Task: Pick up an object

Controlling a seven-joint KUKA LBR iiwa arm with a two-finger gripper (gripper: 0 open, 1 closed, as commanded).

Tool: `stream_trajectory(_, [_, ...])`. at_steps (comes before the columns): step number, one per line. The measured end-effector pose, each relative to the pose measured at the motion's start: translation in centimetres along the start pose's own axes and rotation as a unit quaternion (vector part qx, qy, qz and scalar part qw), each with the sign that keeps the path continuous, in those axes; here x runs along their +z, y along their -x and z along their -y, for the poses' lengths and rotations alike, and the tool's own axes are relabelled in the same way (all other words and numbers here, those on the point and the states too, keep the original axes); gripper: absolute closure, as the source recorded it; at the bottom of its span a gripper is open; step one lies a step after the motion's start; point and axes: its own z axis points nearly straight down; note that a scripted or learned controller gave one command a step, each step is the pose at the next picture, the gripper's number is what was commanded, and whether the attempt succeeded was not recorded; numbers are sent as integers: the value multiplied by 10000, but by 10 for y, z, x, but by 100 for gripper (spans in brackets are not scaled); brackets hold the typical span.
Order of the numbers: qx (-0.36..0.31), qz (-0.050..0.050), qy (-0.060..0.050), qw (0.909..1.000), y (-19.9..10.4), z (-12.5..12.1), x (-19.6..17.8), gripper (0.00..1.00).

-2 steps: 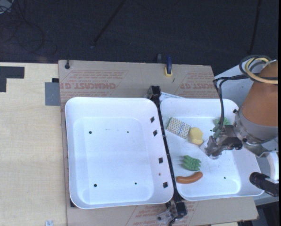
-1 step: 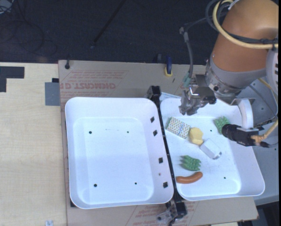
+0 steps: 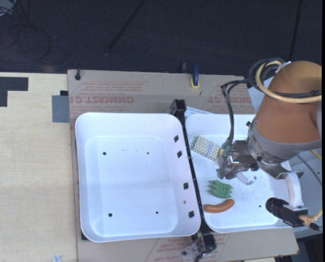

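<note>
End effector point(image 3: 228, 171), jaw state unclear, hung just above green toy point(image 3: 221, 189); toy looked light, soft; midbody grip advisable.

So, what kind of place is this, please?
Most likely a robotics lab test bench, not a home or a shop. A grey and orange arm reaches over two white bins taped onto cardboard, with small toy-like objects such as a sausage, and loose cables lie behind.

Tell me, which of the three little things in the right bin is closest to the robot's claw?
The green leafy toy, lying just below the gripper. The orange sausage lies farther toward the bin's near edge, and the patterned packet sits off to the upper left.
</note>
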Motion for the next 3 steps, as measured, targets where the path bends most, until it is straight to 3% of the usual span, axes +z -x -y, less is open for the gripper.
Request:
stream_trajectory(1, [-34, 7, 78, 10000, -25, -123, 21, 100])
stream_trajectory(2, [-8, -4, 34, 10000, -24, -58, 1, 100])
stream_trajectory(3, [-66, -17, 124, 9999, -97, -73, -122, 100])
